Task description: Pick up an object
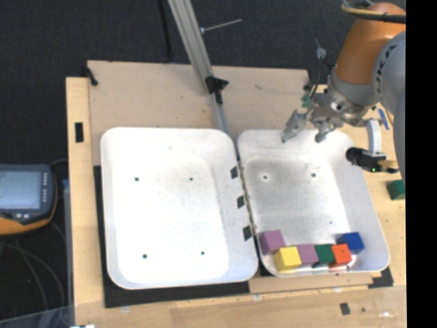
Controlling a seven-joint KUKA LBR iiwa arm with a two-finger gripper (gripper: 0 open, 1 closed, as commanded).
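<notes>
- Your gripper (304, 130) hangs at the upper right of the frame, over the far edge of the right bin (355, 176). Its two fingers are spread apart with nothing between them.
- The things to pick lie well apart from it, crowded along that bin's near edge at lower right: a purple block (272, 240), a yellow block (287, 257), a mauve block (308, 253), a green block (323, 254), an orange block (341, 254) and a blue block (351, 241).
- They sit touching or nearly so, most likely because the bin's curved wall gathers them there; that leaves your fingers little room.
- The purple and blue blocks stand a little apart from the row, so either looks the easier target.
- The left bin (171, 203) offers you nothing to grasp.
</notes>
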